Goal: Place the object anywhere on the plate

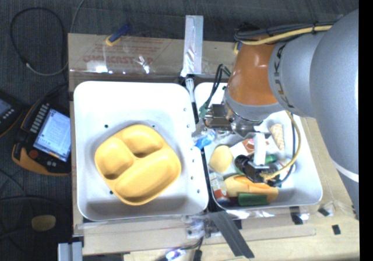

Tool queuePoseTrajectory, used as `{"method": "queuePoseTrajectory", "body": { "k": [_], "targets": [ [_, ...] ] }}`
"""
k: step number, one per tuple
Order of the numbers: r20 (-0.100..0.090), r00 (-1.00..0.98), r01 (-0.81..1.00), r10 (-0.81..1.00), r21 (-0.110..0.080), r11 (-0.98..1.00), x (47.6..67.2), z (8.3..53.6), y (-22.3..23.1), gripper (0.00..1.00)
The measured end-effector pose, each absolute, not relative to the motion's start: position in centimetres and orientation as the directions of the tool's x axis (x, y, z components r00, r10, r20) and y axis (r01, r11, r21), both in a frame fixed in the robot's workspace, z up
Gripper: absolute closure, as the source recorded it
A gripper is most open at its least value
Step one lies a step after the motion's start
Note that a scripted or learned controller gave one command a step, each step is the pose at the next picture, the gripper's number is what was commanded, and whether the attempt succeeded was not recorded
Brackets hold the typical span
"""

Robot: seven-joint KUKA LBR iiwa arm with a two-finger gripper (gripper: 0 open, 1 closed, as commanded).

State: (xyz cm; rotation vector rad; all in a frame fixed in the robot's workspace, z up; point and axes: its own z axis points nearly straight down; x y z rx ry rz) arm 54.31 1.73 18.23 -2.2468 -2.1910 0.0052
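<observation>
The grey arm with the orange band (253,76) reaches in over the right-hand shallow white bin (312,187), its wrist hanging above the far left part of that bin. The gripper (218,120) sits low beneath the wrist, close to the divide between the two bins, and whether it is released or clenched cannot be told from here, since the wrist body hides most of it.

The yellow three-compartment plastic plate (138,162) lies in the left-hand white bin (93,102) with nothing on it, so the placing has not been done. The step in hand looks like the pick: the arm is over the pile of things in the right bin, not over the plate.

Which object is the target is not certain. Nearest the gripper lie a pale yellow rounded lemon-like piece (220,159) and a small blue scrap (204,139) just beside the bin wall. Further toward the near edge rest an orange and yellow carrot-like piece (245,184) and a dark green stick (255,198), touching one another.

The lemon-like piece is nearly round, with its slightly longer axis running from the far side toward the near side. The carrot-like piece and the green stick both lie lengthwise left to right.

The next move, in my judgement, calls for a secure hold on one item, a lift clear of the bin wall, and a carry leftward over the plate.
</observation>
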Motion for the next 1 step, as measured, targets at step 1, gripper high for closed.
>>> {"method": "queuePoseTrajectory", "body": {
  "k": [1],
  "targets": [
    [0.0,-0.08,0.997,0.997,-0.004,0.08,53.91,18.24,8.4,1.0]
  ]
}}
